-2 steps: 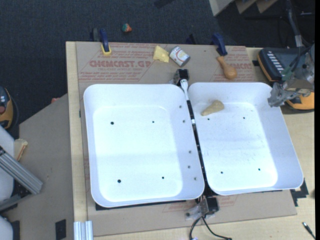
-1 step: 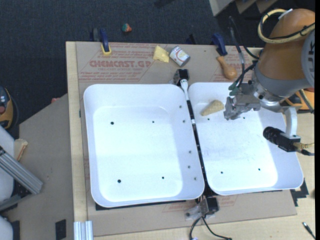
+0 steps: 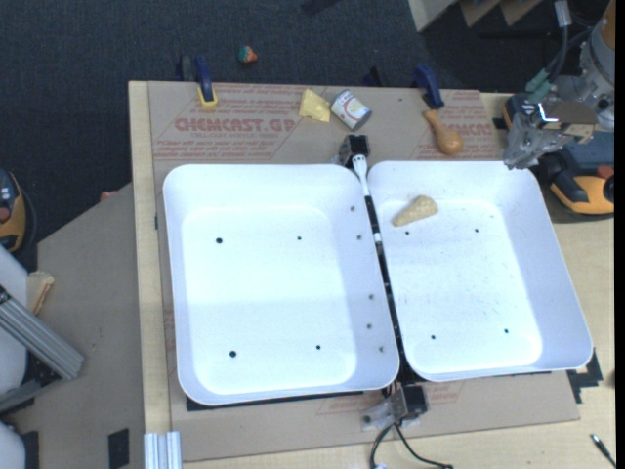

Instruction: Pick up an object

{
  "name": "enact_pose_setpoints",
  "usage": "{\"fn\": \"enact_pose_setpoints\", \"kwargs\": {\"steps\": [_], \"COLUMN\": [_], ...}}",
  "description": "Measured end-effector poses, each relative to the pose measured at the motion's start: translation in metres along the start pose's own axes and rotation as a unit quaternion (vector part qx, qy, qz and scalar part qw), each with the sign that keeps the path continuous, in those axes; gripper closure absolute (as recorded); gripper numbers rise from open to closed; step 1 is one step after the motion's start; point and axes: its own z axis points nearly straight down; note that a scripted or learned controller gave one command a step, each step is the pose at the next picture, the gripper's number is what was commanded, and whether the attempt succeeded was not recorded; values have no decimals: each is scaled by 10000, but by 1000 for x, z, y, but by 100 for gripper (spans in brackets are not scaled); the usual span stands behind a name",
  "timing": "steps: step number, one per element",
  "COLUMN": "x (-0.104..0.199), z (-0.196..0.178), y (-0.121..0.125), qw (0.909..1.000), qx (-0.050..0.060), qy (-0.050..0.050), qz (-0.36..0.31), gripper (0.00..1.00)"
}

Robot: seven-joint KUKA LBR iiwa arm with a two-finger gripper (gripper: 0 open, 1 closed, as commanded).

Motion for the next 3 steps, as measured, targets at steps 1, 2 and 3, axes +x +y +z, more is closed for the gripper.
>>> {"fn": "enact_pose_setpoints", "kwargs": {"steps": [1,2,3], "x": [26,55,54], "z": [82,-68,-70], "y": [-55,-82,-81], "qw": [9999,10000,10000], "qx": [159,6,76], "qy": [31,25,13], "qz": [1,-24,-8], "gripper": [100,100,100]}}
